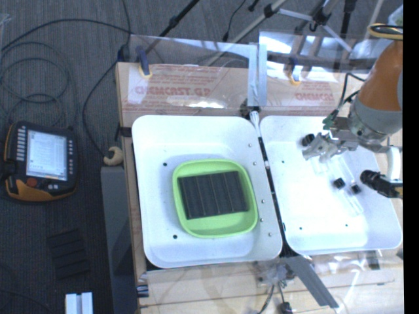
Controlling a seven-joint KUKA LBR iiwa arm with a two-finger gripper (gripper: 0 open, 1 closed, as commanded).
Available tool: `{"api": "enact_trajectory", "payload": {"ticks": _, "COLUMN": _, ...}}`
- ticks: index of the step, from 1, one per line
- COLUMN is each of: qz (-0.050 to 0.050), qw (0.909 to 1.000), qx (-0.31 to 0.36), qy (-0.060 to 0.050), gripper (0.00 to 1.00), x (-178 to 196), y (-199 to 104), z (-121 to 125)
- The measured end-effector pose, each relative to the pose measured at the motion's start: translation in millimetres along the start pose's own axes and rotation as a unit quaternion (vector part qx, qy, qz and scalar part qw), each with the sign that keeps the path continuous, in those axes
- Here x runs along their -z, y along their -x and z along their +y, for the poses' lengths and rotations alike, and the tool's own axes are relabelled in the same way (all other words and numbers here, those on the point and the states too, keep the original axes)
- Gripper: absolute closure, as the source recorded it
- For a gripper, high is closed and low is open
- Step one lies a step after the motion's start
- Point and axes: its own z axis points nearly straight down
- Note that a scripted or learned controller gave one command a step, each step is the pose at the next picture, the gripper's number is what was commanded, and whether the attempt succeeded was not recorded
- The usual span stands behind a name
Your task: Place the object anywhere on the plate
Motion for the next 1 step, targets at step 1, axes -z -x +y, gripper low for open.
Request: {"api": "enact_trajectory", "payload": {"ticks": 1, "qz": 0.002, "qw": 0.9999, "qx": 0.017, "qy": -0.001, "gripper": 1.0, "x": -17.3, "y": -44.8, "z": -49.5}}
